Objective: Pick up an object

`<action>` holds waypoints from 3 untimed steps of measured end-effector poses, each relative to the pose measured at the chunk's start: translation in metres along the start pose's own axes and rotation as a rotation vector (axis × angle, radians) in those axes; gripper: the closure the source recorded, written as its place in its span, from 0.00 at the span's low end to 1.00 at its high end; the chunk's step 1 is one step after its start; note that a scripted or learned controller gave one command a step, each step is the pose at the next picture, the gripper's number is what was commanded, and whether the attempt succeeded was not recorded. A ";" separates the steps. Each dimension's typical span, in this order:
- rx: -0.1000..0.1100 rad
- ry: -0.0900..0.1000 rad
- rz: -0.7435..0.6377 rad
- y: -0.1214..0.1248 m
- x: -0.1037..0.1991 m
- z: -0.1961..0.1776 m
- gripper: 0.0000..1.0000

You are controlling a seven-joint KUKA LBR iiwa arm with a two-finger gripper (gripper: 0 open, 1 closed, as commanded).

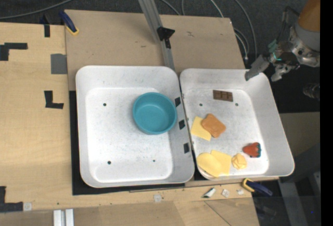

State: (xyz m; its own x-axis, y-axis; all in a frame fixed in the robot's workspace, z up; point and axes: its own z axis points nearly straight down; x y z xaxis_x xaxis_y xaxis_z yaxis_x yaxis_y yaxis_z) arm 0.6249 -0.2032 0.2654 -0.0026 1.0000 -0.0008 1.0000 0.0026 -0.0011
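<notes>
The pincer [265, 66] is seen at the far right corner of the right bin [278, 116], just outside its rim, with nothing held between its parts; whether it is open or closed cannot be told. The approach step is judged to be in hand: no object has yet been reached.

The candidates for picking are all found in the right bin. A small brown block [223, 96] lies nearest the pincer, toward the bin's far edge. An orange piece [214, 124] rests partly on a yellow slice [199, 130] near the bin's middle. At the near edge a larger yellow piece [214, 162] lies just beside a small yellow lump [239, 161] and a red object [252, 149].

A blue bowl [154, 113] sits in the left bin [93, 116].

For the next move, the pincer would need to be carried inward over the right bin and lowered onto one chosen item.
</notes>
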 end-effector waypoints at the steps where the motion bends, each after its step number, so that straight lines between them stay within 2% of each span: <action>1: 0.000 0.000 0.000 0.000 0.000 0.000 0.00; 3: 0.005 0.000 0.001 0.009 -0.001 0.098 0.00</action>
State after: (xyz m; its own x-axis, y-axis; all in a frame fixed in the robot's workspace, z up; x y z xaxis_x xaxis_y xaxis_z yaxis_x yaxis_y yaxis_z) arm 0.6341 -0.2038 0.1675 -0.0018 1.0000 -0.0003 1.0000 0.0018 -0.0061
